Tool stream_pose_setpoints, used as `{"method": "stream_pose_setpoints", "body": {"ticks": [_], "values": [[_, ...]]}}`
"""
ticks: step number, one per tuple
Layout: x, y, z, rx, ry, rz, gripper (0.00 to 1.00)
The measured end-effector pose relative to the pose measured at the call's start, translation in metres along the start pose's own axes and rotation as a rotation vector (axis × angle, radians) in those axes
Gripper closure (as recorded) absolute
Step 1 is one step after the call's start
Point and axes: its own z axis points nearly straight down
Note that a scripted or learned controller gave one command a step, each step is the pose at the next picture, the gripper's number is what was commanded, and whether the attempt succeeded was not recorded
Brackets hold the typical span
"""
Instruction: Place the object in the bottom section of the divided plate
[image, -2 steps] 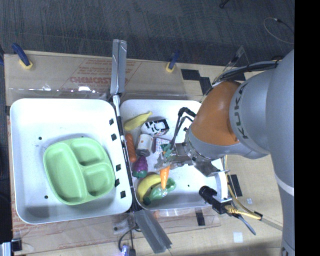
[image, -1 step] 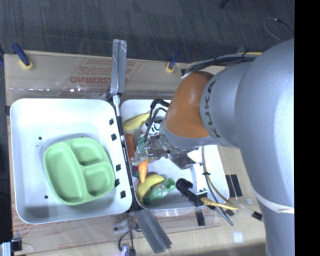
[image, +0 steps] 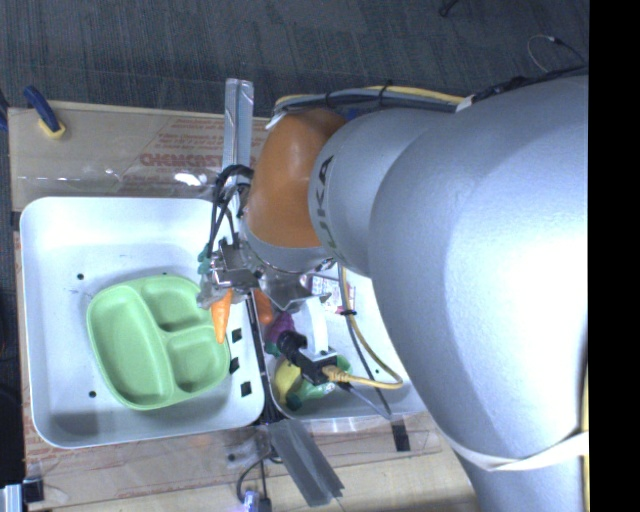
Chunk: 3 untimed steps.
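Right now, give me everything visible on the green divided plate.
The green divided plate is pale green, looks like matte plastic, and is roughly rounded with raised ridges splitting it into three sections: one long one on the view's left, two smaller ones on the right. It lies flat on the floor of the left white bin, rotated at a slant. An orange carrot-like object hangs at its right rim, just under the pincer; whether it touches the plate cannot be told.
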Motion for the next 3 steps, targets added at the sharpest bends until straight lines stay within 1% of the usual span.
{"method": "stream_pose_setpoints", "body": {"ticks": [1,2,3], "values": [[0.061,0.049,-0.01,-0.001,-0.001,0.06,1.0],[0.134,0.02,-0.024,0.001,-0.002,-0.028,1.0],[0.133,0.02,-0.024,0.001,-0.002,-0.027,0.0]]}}
